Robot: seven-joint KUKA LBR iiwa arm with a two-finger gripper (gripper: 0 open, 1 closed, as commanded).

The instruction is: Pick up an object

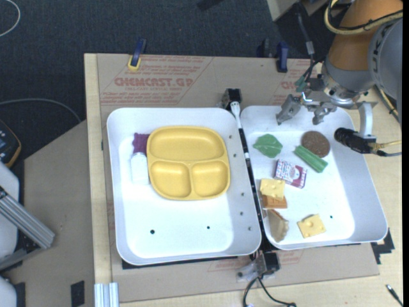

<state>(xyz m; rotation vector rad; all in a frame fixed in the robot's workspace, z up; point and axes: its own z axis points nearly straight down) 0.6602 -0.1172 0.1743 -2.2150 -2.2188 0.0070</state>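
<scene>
**Approach step: the gripper (305,109) was held over the far rim of the right bin (364,190), with nothing yet picked.**

The two fingers were seen spread apart, with nothing between them, poised at about twelve o'clock of the right bin. No object was judged lifted; the nearest candidates were a leaf-shaped green piece (268,145) at roughly seven o'clock from the gripper and a round brown patty (316,142) at about five o'clock, beside a green stick (311,158). A descent onto one of them and a closing of the fingers were judged to be called for next. Further down lay a glossy red-and-white packet (290,173) and matte yellow cheese-like blocks (311,226). In the left bin (128,222), a smooth yellow compartment tray (188,162) was set, of moulded plastic.
</scene>
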